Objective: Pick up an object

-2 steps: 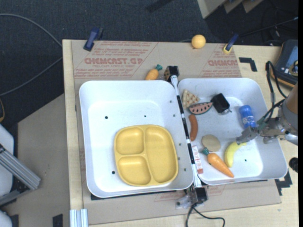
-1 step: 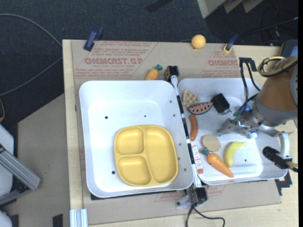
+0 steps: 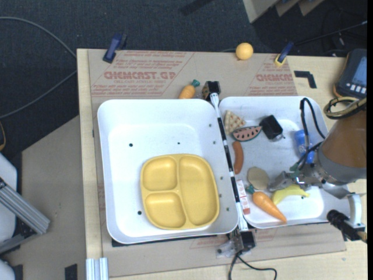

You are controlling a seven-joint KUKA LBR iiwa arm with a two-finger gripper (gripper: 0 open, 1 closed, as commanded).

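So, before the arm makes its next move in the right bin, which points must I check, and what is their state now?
1. Gripper is over the right bin: ok.
2. Banana lies right at the gripper: ok.
3. Banana is between the fingers: cannot tell.
4. Space around the banana: not ok, the carrot touches it and a tan round piece lies close.
5. Blue cable near the arm does not snag: cannot tell.
6. Yellow tray sits apart in the left bin: ok.

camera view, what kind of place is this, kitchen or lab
Most likely a robotics lab bench, not a kitchen: two white bins on a cardboard-covered bench, toy food such as a carrot, and a robot arm reaching in.
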